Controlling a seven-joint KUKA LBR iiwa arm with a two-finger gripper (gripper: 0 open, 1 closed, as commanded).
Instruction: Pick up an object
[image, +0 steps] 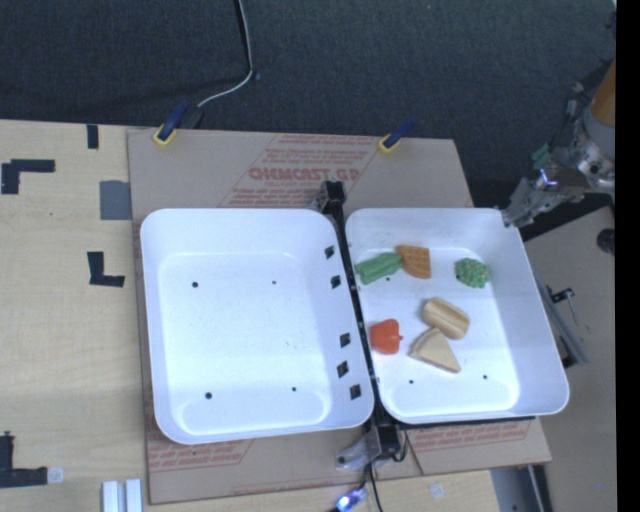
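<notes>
The right white bin (520, 330) holds several small food-shaped items. A green oblong piece (378, 267) lies beside an orange-brown piece (414, 261) near the back. A green knobbly piece (471, 272) sits to their right. Lower down are a tan roll (445, 317), a red piece (385, 336) and a tan wedge (436, 351). My gripper (518, 208) hangs at the bin's far right corner, just outside the rim, apart from all the items.
The left white bin (160, 240) adjoins the right one along a black clipped seam (345, 300). Both rest on a cardboard sheet (290, 170) held by blue-yellow clamps. A cable (235, 85) trails at the back. The grey arm (590, 140) enters from the upper right.
</notes>
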